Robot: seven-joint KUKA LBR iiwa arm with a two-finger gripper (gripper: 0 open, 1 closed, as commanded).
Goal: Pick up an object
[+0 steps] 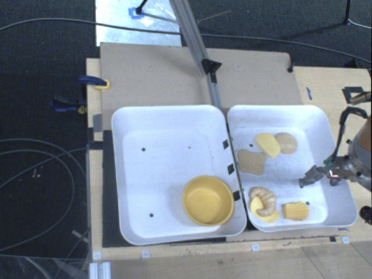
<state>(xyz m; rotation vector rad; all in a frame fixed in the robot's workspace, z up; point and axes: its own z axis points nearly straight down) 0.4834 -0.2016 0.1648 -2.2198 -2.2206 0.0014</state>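
Camera view looks down on two white bins side by side; the left bin [133,173] holds a yellow bowl [208,200] near its front right corner, sitting upright with its hollow facing up. The right bin [317,121] holds five small food-like pieces. A yellow oval piece [268,144] lies with its long axis running from upper left to lower right, and it touches a pale tan round piece [286,143] just to its right. A flat tan slab [251,162], roughly square, lies just beside them toward the divider. Nearer the front, a curled cream and yellow pastry [263,201] bends like a hook, open side toward the left. Just beside it on the right, apart from it, lies a ridged yellow wedge [296,211], long axis running left to right. The gripper [308,179] reaches in from the right over the right bin, above the wedge and well apart from the oval piece; nothing shows between its dark tip, and whether it is spread or pressed together I cannot tell.
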